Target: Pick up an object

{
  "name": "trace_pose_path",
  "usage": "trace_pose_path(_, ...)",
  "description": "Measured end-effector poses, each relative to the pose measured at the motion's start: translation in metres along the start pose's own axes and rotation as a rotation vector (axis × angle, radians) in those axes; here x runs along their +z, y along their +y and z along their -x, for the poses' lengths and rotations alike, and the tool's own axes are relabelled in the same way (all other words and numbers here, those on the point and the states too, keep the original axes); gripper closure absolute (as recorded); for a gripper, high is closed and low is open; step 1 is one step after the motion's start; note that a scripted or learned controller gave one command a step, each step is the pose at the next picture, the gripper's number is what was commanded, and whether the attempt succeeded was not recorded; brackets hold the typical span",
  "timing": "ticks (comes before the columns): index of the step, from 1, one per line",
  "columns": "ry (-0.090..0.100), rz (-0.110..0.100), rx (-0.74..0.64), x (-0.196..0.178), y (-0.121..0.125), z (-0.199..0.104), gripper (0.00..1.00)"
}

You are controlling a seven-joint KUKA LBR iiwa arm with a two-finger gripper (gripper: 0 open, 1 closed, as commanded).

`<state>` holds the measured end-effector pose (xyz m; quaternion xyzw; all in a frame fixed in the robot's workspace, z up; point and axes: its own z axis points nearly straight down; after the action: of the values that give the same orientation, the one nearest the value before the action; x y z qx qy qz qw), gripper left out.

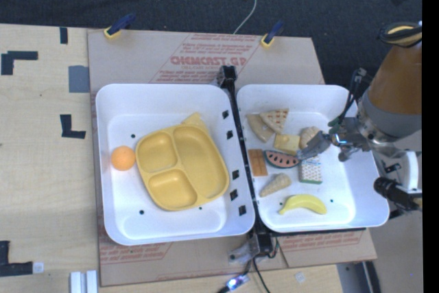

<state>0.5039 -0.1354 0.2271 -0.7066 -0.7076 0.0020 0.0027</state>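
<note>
1. I see the grey arm with its orange band (401, 75) reaching in from the right over the right shallow white plastic bin (357, 213).
2. Its two-finger gripper (314, 146) sits low over the cluster of toy food in that bin; I cannot tell from this view how its end stands, or whether anything is in it.
3. Taking the red watermelon-slice toy (281, 160) as my landmark: the gripper is just to its right and slightly above.
4. A pale yellow cheese-like block (287, 142) lies just above the watermelon slice, and a tan triangular wedge with a lattice pattern (276, 120) lies further above.
5. An orange-brown rectangular cracker-like piece (257, 162) touches or nearly touches the watermelon slice on its left.
6. A beige wedge-shaped piece (275, 184) lies just below the slice, and a yellow plastic banana (304, 204) lies below that, nearer the bin's lower rim.
7. A small square piece with green edges (311, 171) lies just right of the slice, below the gripper.
8. Well left of the slice, in the left white bin (164, 233), a yellow three-compartment plastic tray (182, 168) lies tilted, with a small orange ball (123, 158) just beside its left edge.
</note>
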Motion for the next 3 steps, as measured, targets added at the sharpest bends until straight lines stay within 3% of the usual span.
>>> trace_pose_path(2,0.0,-0.001,0.001,0.11,-0.003,0.009,0.0)
trace_pose_path(3,0.001,0.015,0.002,0.136,0.002,0.009,0.0)
